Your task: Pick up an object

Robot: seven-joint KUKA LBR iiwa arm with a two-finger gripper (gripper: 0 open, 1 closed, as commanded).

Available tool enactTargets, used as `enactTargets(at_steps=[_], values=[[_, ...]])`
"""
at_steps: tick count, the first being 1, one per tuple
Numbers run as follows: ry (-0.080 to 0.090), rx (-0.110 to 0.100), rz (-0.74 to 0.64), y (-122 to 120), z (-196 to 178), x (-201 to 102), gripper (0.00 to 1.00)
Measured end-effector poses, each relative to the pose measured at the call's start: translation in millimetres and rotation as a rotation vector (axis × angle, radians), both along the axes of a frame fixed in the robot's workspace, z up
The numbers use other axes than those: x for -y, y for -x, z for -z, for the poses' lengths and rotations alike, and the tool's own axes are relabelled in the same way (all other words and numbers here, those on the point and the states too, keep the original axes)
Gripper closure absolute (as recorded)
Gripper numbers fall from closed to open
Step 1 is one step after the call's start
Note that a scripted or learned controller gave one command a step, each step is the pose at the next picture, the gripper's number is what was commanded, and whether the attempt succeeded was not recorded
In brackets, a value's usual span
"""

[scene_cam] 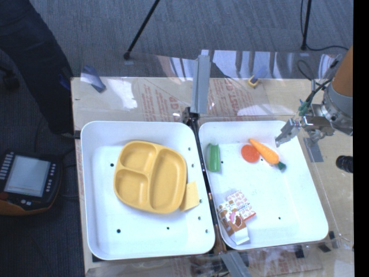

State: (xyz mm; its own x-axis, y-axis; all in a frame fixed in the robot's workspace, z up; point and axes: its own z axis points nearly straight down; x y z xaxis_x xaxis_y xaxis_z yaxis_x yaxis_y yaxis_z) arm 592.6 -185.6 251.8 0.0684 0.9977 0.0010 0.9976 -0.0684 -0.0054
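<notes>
Two white bins sit side by side in the lower half of the frame. The left bin point(92, 154) holds a yellow divided plate point(151, 176) with three compartments, lying flat near its middle; a small yellow wedge point(192, 196) pokes out from under the plate's lower right edge, its inner part hidden by the plate.

The right bin point(300, 212) holds four things. A green piece point(214, 157) lies upright along the bin's left wall. To its right, in the upper middle of the bin, a red-orange disc point(249, 153) lies flat, and a toy carrot point(264, 151) slants from upper left to lower right with its green tip at the lower end, touching or overlapping the disc's right edge. Near the bin's lower left, a small printed carton point(236, 214) lies tilted, with its white end toward the bottom edge.

The arm enters at the right edge of the frame and is largely cut off there, so just the wrist and a bit of orange show. The gripper point(286, 134) hangs over the upper right corner of the right bin, just right of the carrot and apart from it. One slim finger points down and left; the other is hard to make out against the metal parts, so I cannot tell whether the pincer is apart or together. Nothing appears held.
</notes>
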Motion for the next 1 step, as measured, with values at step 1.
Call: enactTargets(at_steps=[1], values=[[-0.009,-0.003,-0.088,-24.9,149.8,-13.2,0.00]])
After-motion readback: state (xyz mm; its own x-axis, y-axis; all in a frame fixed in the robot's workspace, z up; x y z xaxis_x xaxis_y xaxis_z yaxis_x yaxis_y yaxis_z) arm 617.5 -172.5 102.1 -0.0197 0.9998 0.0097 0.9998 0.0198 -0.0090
